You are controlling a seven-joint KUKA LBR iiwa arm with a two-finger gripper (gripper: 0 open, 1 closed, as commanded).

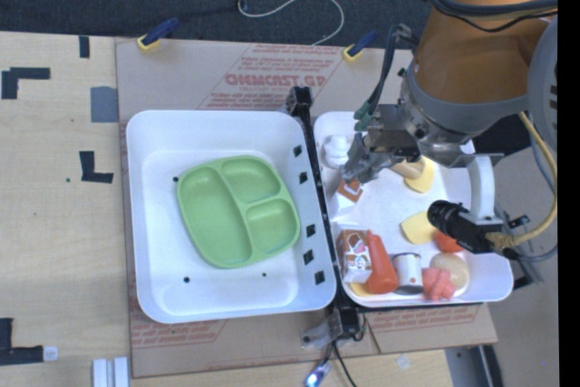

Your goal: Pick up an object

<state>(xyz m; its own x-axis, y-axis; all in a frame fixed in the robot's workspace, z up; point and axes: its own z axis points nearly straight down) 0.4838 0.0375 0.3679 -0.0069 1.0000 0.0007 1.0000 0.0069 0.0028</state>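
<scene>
Floor: dark carpet runs along the top, behind the bench (54,195).
Bench: pale wood with black tape marks at the left; a brown cardboard sheet (263,77) lies on it, held by a clamp at each top corner.
Arm: grey with an orange band (494,4), it covers the right bin's upper right part.
Left bin (145,195): white and shallow, holding a green divided plate (238,211) that lies flat near the middle, with bare floor on all sides of it.
Right bin (494,285): crowded; small items line its near edge, leaving bare floor only near the middle.
Task things: a red and white carton (358,254), a red piece (439,284) and yellow pieces (419,229) lie in the right bin.
End effector (362,166): low over the right bin's upper left part, near a small white bottle (335,148); whether its fingers are apart or closed cannot be told.
Writing: red mirrored print on the cardboard, not legible.
</scene>
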